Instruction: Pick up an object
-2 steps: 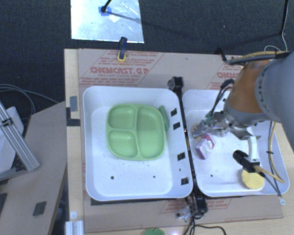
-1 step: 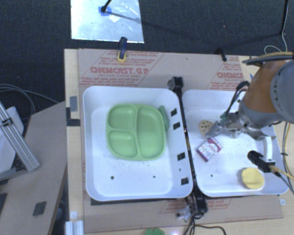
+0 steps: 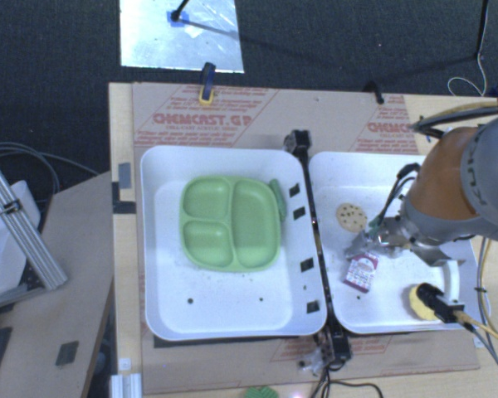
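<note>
In the right bin (image 3: 340, 166), a small red and white packet (image 3: 361, 274) lies near the middle divider. My gripper (image 3: 369, 243) hangs just above the packet's far end, close to it or touching it; the view does not settle which. A round tan cookie (image 3: 350, 216) rests a little further back, to the left of the gripper. A yellow rounded object (image 3: 417, 301) sits at the bin's front right, partly covered by the robot's own hardware.
The left bin (image 3: 162, 305) holds a green divided plate (image 3: 231, 223) in its middle. The arm (image 3: 452, 185) covers the right side of the right bin. A cardboard sheet (image 3: 257, 110) lies under both bins.
</note>
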Action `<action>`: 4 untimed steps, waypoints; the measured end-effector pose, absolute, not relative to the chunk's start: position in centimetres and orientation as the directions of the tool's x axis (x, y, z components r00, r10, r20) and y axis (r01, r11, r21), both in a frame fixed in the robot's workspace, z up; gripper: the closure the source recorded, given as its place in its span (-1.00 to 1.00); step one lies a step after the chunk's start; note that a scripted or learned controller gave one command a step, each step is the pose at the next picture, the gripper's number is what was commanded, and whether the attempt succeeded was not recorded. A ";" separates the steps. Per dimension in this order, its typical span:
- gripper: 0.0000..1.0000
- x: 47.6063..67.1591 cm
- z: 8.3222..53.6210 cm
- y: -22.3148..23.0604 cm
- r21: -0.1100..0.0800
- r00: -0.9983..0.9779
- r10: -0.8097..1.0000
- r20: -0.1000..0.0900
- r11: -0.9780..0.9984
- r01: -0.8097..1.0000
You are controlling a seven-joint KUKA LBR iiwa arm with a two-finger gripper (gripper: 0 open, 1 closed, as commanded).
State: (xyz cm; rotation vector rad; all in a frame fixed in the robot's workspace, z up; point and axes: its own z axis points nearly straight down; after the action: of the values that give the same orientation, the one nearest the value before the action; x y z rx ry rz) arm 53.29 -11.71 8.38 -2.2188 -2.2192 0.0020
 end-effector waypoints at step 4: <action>-1.00 66.8 8.6 -12.0 0.011 -0.008 1.000 -0.002 0.008 1.000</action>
State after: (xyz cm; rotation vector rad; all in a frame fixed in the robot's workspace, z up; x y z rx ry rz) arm 66.76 -12.01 8.64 -2.2194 -2.2364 -0.0098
